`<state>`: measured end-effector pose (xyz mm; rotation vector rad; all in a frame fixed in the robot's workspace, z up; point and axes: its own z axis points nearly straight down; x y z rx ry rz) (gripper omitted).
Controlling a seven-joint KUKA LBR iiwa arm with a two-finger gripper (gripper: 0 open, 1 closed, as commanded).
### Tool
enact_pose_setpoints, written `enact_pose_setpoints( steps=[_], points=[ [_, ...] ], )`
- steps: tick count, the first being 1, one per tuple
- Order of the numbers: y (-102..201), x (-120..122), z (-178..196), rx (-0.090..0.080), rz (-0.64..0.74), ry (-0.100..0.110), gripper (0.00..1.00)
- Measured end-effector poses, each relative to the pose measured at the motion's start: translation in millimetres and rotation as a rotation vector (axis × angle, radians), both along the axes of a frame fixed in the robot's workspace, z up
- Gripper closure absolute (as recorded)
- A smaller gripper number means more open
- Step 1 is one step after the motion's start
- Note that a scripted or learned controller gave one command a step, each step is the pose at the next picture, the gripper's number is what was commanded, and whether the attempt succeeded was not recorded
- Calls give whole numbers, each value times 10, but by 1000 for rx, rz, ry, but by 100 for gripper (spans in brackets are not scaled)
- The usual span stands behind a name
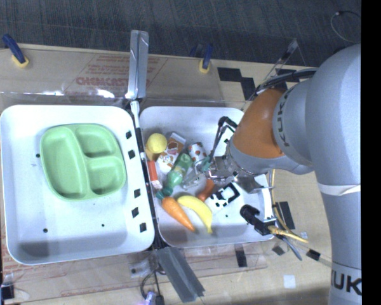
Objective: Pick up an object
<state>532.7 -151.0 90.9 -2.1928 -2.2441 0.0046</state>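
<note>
The right bin (178,236) holds a pile of toy food: a yellow lemon (155,145), a green bottle-like piece (178,171), an orange carrot (178,212), a yellow banana (199,210) and a small red-orange piece (206,189). My gripper (211,169) reaches in from the right and sits low over the middle of the pile, right beside the green piece and above the red-orange one. The wrist hides the fingertips, and I see nothing clearly between them.
The left bin (19,170) holds a green divided tray (82,159). A metal divider bar (138,68) stands between the bins at the back. Small white and brown items (173,151) lie next to the lemon. The arm covers the right bin's right side.
</note>
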Motion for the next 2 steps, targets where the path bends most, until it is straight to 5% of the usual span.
enact_pose_setpoints(
  steps=[1, 2],
  points=[
    [6, 3, 96, -1, 6, 1, 100],
    [397, -452, 1689, -1, -38, -4, 100]
  ],
)
